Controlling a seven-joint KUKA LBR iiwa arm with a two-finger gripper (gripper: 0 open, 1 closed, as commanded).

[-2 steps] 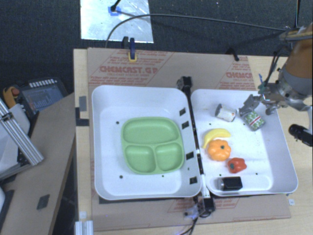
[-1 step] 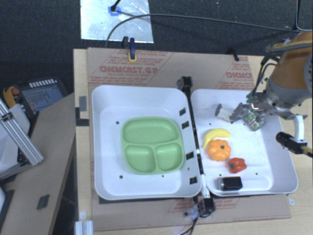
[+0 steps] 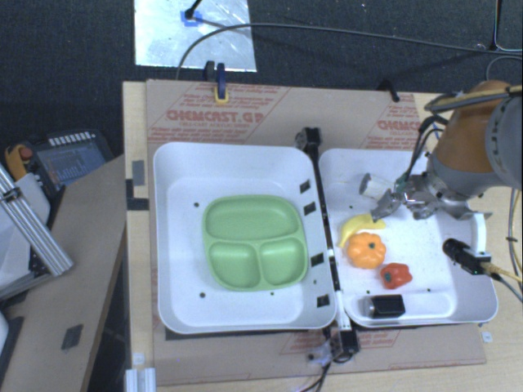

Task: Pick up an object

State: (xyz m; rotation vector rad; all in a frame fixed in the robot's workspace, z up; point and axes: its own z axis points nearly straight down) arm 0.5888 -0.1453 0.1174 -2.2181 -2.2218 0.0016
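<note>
Black rectangular block (image 3: pixel 386 305) lies at the near edge of the right bin (image 3: pixel 470 300), closest to the viewer. Just behind it sits a small red pepper (image 3: pixel 395 275). Behind that is an orange pumpkin (image 3: pixel 366 250), the landmark here. A yellow banana (image 3: pixel 355 225) touches the pumpkin's far side. A small white cup (image 3: pixel 373 186) lies beyond the banana, well behind the pumpkin. The gripper (image 3: pixel 384 209) hangs low just behind and right of the pumpkin, near the banana's tip; whether its fingers are apart or together cannot be told, and nothing visible is between them. Left of the pumpkin, the left bin (image 3: pixel 180 186) holds a green divided plate (image 3: pixel 253 242).
</note>
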